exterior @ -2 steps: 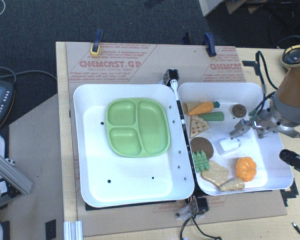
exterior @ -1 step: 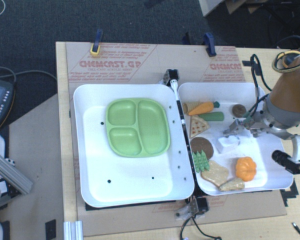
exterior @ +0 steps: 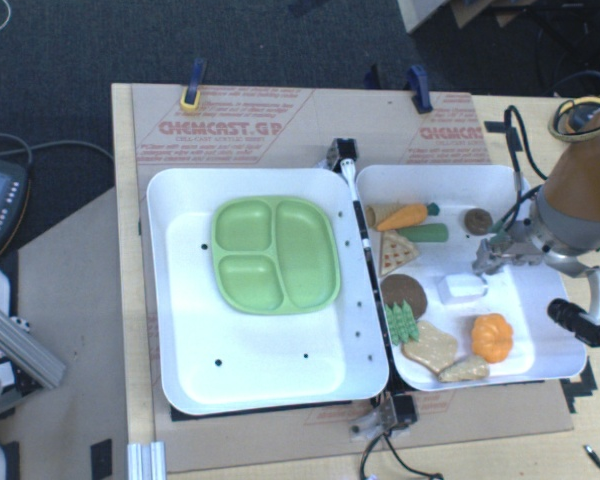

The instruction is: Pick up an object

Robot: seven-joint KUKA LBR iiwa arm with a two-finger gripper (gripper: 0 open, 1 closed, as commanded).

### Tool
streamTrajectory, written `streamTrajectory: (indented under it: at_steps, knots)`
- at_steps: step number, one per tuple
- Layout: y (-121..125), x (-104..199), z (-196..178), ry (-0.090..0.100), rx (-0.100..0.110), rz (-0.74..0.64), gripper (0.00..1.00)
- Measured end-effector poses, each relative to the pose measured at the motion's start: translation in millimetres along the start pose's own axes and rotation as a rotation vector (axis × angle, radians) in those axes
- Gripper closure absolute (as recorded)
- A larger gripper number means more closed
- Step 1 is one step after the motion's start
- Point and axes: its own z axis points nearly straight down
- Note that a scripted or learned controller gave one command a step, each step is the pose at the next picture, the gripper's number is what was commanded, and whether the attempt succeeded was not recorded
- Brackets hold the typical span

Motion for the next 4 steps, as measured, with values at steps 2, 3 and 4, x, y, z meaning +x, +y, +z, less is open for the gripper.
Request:
streamTrajectory:
  at_steps: [2,3,4]
  knots:
    - [12,-1,-105,-0.001,0.012,-0.001,1.0]
    - [13,-1,-110,0.0,0.016,0.0,1.0]
    - [-8,45,-100,0.005,0.024,-0.003,1.0]
